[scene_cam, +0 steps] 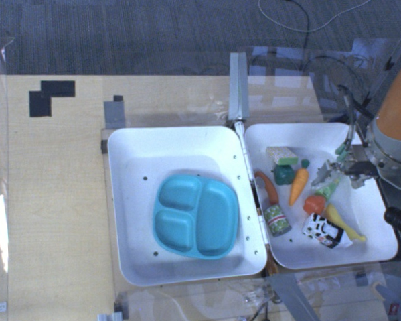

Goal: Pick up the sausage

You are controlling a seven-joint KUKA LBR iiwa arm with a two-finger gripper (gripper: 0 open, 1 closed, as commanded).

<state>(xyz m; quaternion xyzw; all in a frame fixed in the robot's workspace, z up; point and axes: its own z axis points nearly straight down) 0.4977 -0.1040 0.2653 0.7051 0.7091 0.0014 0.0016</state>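
On the pale wooden table [55,197], working from your left, you have black square markers [49,96] near the far edge.

Next, the left shallow white plastic bin [128,194] holds one item: a light blue divided plastic plate [197,216] with three compartments, lying flat near the bin's middle.

Past the metal divider strip [237,87], the right shallow white plastic bin [373,248] holds the rest:
- a reddish-brown curved toy sausage [267,185], lying against the bin's left wall, well apart from the arm;
- a small green-labelled can [277,219], just below the sausage and touching its lower end;
- a dark green toy vegetable [285,173] beside a pale flat piece [280,153];
- an orange toy carrot [297,185], tilted;
- a red toy tomato [315,204];
- a black-and-white patterned carton [323,230];
- a yellow toy banana [344,224].

At your far right, the gripper [332,173] hangs over the bin's right half, near the carrot and tomato. You cannot tell from this view whether its fingers are spread or closed.
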